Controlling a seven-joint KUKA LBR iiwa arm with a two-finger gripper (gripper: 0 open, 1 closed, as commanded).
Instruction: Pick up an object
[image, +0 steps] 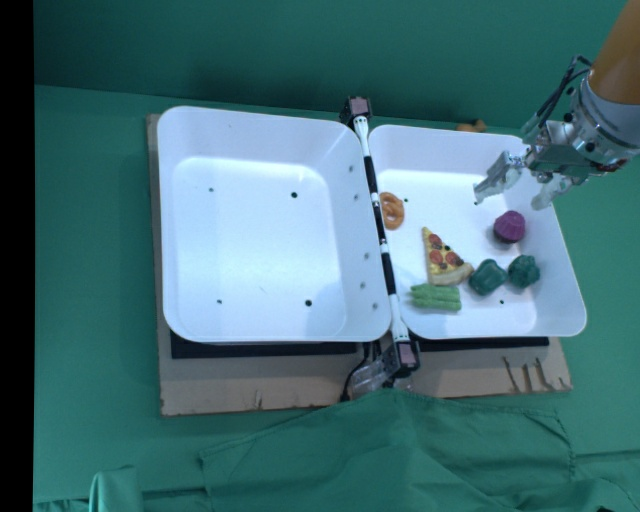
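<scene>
Camera view: no writing legible; jaws (522, 186) spread wide, holding nothing, above purple toy (509, 226).

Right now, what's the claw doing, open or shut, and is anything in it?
Claw: open, holding nothing, up over the right bin above the purple toy.

Left bin (200, 150) open; toys crowd right bin (560, 300) front.

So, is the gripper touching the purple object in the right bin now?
Apart. In the camera view, the gripper is open above the purple object, and white bin floor shows between its fingertips and the object.
</scene>
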